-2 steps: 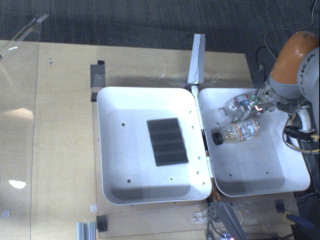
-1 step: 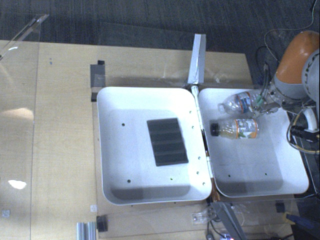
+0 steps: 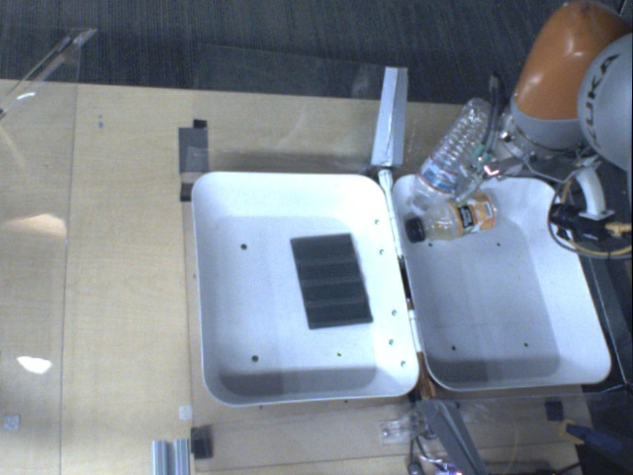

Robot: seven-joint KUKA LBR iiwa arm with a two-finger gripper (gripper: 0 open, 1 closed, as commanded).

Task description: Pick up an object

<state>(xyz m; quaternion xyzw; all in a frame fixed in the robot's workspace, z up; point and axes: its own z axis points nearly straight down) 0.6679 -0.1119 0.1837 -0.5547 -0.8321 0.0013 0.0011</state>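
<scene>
A clear ribbed plastic bottle (image 3: 453, 151) lies tilted over the far left corner of the right bin (image 3: 504, 300), its blue-tinged lower end pointing down-left. My gripper (image 3: 492, 158) is right against the bottle's upper right side, below the arm's orange band (image 3: 564, 52). Whether the bottle is gripped is hidden by the wrist and the bottle itself. Just under it, a small bottle (image 3: 451, 220) with a black cap and an amber label lies on its side in the right bin. A dark ribbed rectangular pad (image 3: 330, 280) lies flat in the middle of the left bin (image 3: 237, 226).
A grey metal post (image 3: 389, 117) stands behind the gap between the bins. Black cables (image 3: 584, 228) hang by the right bin's right rim. The wooden bench (image 3: 99, 265) stretches to the left under a clear sheet.
</scene>
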